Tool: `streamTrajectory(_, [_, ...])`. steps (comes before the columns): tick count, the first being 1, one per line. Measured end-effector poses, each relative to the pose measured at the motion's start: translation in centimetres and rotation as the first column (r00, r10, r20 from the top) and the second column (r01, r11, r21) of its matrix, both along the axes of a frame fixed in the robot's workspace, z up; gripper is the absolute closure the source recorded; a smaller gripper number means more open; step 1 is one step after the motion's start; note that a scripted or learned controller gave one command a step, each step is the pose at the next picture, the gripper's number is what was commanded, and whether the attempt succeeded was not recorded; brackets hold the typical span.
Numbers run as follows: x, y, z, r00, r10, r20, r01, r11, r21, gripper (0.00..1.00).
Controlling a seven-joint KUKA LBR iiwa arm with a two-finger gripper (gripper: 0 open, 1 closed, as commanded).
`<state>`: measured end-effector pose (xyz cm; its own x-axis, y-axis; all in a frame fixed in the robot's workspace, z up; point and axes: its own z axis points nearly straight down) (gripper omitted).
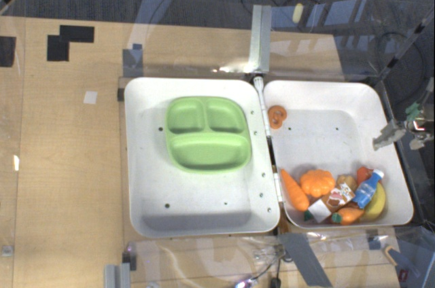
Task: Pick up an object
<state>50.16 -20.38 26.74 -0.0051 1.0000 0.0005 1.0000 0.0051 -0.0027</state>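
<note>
At the 3 o'clock edge of the scene, the gripper (394, 136) hung just outside the right bin's (319, 93) right rim, a small grey shape with a bit of the arm (420, 118) behind it; whether it was apart or together could not be told, and nothing showed in its grasp.

The objects to pick lay heaped in that bin's 5 o'clock corner, well apart from the gripper. A blue bottle (368, 187) with a white cap leaned against a yellow banana (378, 202) at the far right. At the bottle's 9 o'clock sat a small carton (340, 197) with red and white printing, too small to read. An orange pumpkin (318, 183) sat at the pile's 10 o'clock, a carrot (294, 190) slanting beside it. An orange pretzel-like piece (276, 116) lay alone near the bin's left wall, at 10 o'clock.

The left bin (146, 144) held a green divided plate (206, 132) with three compartments.
</note>
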Motion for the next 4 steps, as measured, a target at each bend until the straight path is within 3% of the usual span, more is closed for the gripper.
streamTrajectory(1, [2.2,8.0,-14.1,0.997,-0.073,-0.002,0.073,0.997,0.000,0.00])
streamTrajectory(2, [9.2,10.7,-13.3,0.975,-0.221,0.000,0.221,0.975,0.000,0.00])
streamTrajectory(3, [1.7,11.6,-17.0,0.985,-0.170,-0.003,0.170,0.985,0.000,0.00])
streamTrajectory(4, [-0.6,11.1,-17.7,0.986,-0.167,0.026,0.167,0.986,0.004,0.00])
